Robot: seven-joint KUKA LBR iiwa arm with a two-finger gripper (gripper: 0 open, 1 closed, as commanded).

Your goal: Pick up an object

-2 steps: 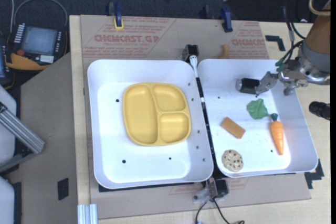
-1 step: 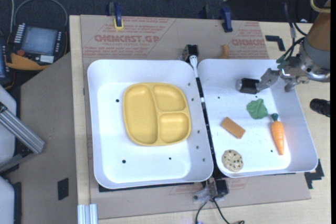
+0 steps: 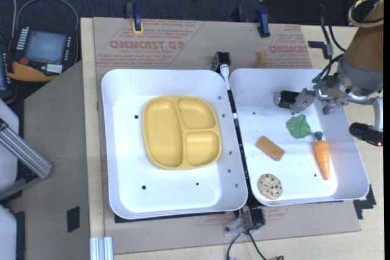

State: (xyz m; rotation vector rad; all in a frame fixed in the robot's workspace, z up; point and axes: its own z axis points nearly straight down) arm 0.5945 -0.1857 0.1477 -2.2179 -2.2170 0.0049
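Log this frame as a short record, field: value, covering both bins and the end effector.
left bin: holds a yellow divided plate
right bin: holds a green leafy toy, a carrot, a brown block, a cookie
end effector: over the right bin's upper part, just above the green leafy toy
held: nothing seen between its fingers

"CHEMCAST GP" in red print on the brown board (image 3: 158,39) beneath the bins
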